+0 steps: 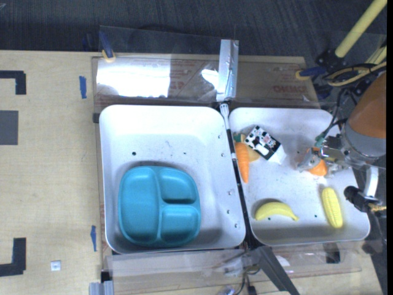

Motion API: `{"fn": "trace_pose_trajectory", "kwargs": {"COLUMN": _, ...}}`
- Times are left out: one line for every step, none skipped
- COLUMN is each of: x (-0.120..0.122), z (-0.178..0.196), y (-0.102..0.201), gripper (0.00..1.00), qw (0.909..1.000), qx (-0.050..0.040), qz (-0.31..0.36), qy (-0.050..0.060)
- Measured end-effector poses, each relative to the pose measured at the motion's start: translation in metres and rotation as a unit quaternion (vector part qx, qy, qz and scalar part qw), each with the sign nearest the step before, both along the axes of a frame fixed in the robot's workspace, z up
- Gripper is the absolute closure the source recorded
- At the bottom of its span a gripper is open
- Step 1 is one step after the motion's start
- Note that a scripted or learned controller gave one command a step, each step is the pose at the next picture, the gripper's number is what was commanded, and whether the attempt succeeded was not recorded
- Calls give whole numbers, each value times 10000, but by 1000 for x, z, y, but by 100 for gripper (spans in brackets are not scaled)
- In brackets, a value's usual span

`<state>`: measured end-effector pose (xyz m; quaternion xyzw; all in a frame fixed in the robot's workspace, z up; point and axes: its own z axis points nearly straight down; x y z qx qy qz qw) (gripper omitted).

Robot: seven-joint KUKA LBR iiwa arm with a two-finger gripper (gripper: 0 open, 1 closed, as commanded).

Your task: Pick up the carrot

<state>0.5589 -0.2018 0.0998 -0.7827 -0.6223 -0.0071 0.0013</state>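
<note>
The carrot (242, 159) is orange and lies lengthwise against the left wall of the right bin (288, 186), its top end next to a black-and-white box (264, 142). My gripper (317, 156) hangs over the right side of that bin, well to the right of the carrot and apart from it. A small orange object (319, 169) sits just under the gripper. The arm's wrist hides part of the gripper.
A yellow banana (275, 211) lies at the front of the right bin and a corn cob (332, 206) at its front right. The left bin (123, 128) holds a blue divided plate (159, 205). Cables and a yellow pole (366, 18) are at the back right.
</note>
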Motion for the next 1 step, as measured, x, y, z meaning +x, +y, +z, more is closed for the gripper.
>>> {"fn": "trace_pose_trajectory", "kwargs": {"x": 17, "z": 88, "y": 55, "gripper": 100, "qw": 9858, "qx": -44, "qz": -1677, "qy": 45}}
